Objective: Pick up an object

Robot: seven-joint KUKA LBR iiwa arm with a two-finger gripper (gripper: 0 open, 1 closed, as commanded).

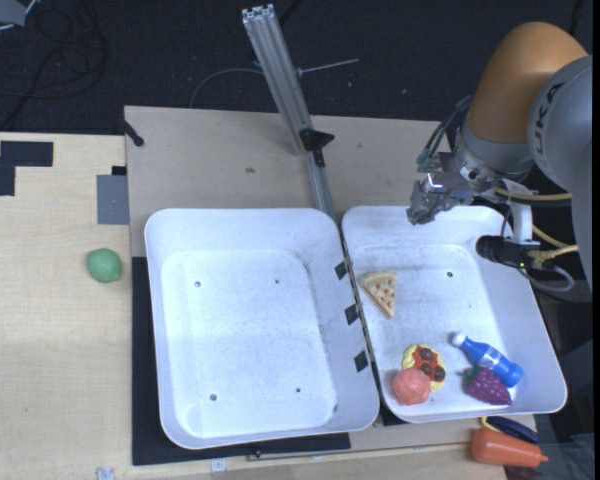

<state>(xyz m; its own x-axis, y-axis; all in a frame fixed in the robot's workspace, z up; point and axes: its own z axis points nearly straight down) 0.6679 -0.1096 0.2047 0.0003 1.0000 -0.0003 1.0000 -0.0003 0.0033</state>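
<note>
One pincer [427, 208] hangs above the right bin [450, 233]; its grip state cannot be told.

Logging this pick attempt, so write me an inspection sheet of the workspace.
Surface: bench bearing the left bin and right bin.
Job's things: in the right bin, waffle wedge, red ball, pizza toy, blue bottle, purple grapes.
Clutter: green ball left of the bins; orange toy beside the right bin.
Grippers: gripper above the right bin's far edge.
Cables: black cables beyond the bench.
Surroundings: metal rail.
</note>
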